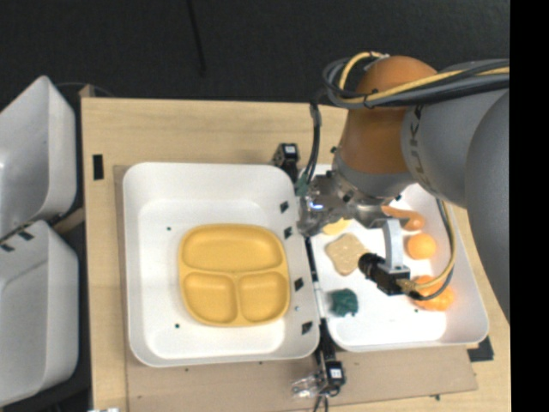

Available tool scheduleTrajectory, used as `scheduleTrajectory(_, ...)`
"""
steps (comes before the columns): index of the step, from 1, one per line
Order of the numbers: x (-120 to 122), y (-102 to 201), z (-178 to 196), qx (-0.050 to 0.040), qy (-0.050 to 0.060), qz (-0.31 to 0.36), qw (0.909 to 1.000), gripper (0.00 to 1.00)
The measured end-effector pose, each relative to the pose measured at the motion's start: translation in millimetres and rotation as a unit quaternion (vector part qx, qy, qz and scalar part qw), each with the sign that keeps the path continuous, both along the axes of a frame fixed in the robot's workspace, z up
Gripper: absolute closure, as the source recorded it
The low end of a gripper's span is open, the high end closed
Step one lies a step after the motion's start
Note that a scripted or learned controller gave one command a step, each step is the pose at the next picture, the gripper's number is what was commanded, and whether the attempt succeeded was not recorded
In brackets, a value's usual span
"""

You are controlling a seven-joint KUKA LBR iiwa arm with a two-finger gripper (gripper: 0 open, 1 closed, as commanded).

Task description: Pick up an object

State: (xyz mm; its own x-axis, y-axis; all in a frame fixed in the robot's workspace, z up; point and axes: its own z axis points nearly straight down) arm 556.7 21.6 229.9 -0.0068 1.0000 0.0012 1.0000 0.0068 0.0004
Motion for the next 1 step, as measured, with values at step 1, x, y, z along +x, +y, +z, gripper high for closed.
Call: scheduleTrajectory(1,-9.0,51.1,12.5,-0.0001,0.000,0.000,1.0000,1.00)
